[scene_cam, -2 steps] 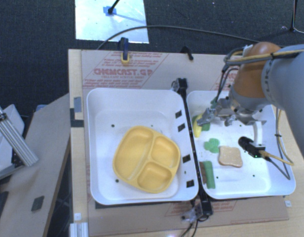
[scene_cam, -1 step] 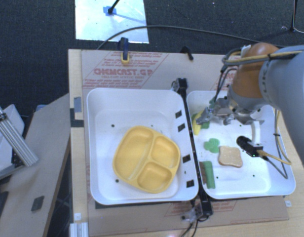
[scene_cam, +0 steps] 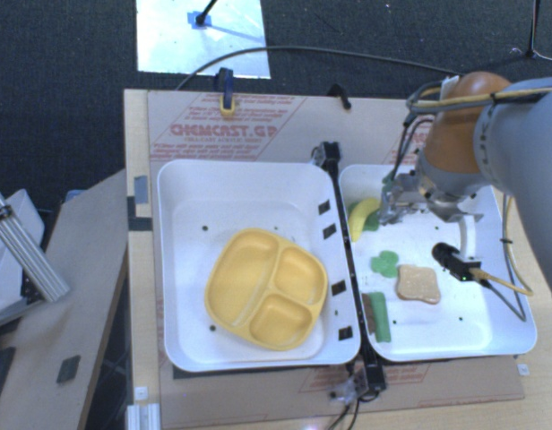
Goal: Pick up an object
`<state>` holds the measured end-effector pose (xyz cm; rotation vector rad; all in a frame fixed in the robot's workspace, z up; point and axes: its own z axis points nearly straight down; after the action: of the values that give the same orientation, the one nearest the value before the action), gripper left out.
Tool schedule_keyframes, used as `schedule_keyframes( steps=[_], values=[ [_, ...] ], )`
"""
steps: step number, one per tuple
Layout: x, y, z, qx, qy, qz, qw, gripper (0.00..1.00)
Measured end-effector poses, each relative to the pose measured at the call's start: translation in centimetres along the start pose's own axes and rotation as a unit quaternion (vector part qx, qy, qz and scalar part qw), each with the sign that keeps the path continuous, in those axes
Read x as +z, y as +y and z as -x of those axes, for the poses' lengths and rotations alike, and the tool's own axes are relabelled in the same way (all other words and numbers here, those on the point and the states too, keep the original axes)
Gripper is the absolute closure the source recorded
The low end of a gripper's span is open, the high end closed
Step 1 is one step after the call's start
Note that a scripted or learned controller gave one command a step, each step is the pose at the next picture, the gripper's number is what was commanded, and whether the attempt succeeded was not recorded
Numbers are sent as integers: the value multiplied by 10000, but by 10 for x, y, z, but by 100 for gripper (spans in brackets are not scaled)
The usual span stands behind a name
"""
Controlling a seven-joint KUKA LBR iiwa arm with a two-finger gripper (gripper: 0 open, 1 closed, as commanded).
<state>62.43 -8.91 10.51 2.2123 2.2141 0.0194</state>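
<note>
Plainly, two white bins are seen side by side on the worktop (scene_cam: pixel 138 285), which is covered by a brown sheet (scene_cam: pixel 258 115) printed in red. The left bin (scene_cam: pixel 191 204) is occupied by a yellow plate (scene_cam: pixel 267 287) with three compartments, laid flat toward the bin's near right corner.

The right bin (scene_cam: pixel 473 325) is entered from the right by the grey arm (scene_cam: pixel 522 141), whose orange band (scene_cam: pixel 460 124) is seen over the bin's far edge. The tool (scene_cam: pixel 394 206) is lowered near the far left corner of the right bin, just beside a yellow banana (scene_cam: pixel 360 215). Contact between tool and banana cannot be made out. Whether the tool is released or clenched cannot be told, since its tip is blurred and partly hidden by the wrist.

The banana is laid against the right bin's left wall, with a small green bit (scene_cam: pixel 373 223) touching its near end. A green leaf (scene_cam: pixel 384 262) is found nearer the middle of the bin, just beside a slice of toast (scene_cam: pixel 418 283), which is laid flat to the leaf's right and slightly nearer the near edge. A green stick (scene_cam: pixel 379 316) is laid along the left wall by the near left corner, apart from the toast.
</note>
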Motion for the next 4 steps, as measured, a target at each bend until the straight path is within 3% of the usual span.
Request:
schedule_keyframes(
  steps=[1, 3, 4],
  values=[
    [-44, 1, 2, -12, -7, -57, 10000, 100],
    [-147, 6, 6, -18, -8, -54, 10000, 100],
    [-138, 4, -47, -36, 1, -74, 10000, 100]
  ],
)
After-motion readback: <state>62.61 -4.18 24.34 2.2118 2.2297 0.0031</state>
